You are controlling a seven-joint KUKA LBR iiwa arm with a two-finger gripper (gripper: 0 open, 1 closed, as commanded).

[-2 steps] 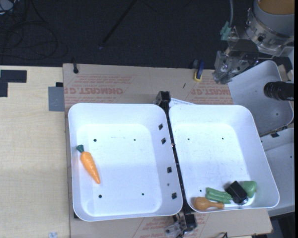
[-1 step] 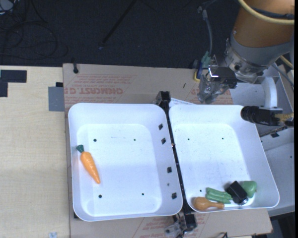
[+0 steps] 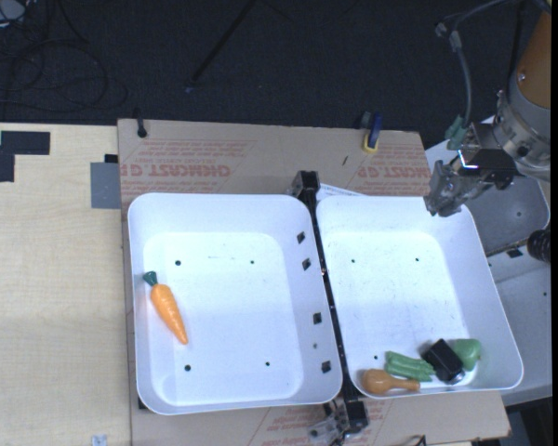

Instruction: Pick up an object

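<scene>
Your gripper [image 3: 444, 196] hangs above the right bin's [image 3: 502, 323] far rim, holding nothing, finger gap impossible to judge, while candidates sit away: carrot [image 3: 167, 310] in left bin [image 3: 139, 249], small pile [image 3: 428, 365] in the near-right corner.

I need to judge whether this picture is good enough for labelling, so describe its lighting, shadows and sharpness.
Camera view: even, soft light, with no harsh glare on the white bins; the carrot casts only a faint shadow and looks crisp; the floor beyond the bench is dark, with cables barely visible; the gripper at the right bin's far corner is dim and slightly soft, so its fingers are hard to read.
</scene>
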